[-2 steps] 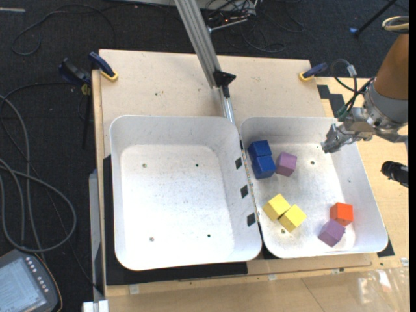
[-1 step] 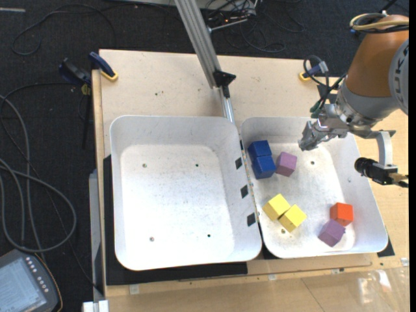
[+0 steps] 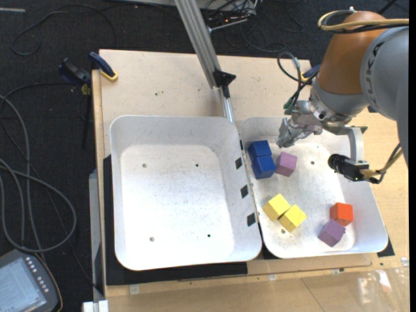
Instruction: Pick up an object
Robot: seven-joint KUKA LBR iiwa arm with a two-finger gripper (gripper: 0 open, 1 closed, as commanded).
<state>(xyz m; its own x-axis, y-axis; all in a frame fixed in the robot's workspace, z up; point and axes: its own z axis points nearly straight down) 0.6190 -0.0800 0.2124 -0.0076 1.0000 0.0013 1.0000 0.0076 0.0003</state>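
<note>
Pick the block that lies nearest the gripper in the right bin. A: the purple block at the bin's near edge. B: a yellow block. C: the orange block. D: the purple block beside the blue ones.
D: the gripper hangs just above the purple block next to the blue blocks; the yellow blocks and the orange block lie farther off.

Worktop (image 3: pixel 162 83) — pale, speckled; blue-and-yellow clamps (image 3: pixel 88 70) at far-left corner; metal pole (image 3: pixel 198 31) slanting overhead; cables (image 3: pixel 26 142) — dark floor (image 3: pixel 45 18).

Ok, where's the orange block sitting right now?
The orange block is in the right bin, near its right wall toward the front, just above the purple block.
</note>
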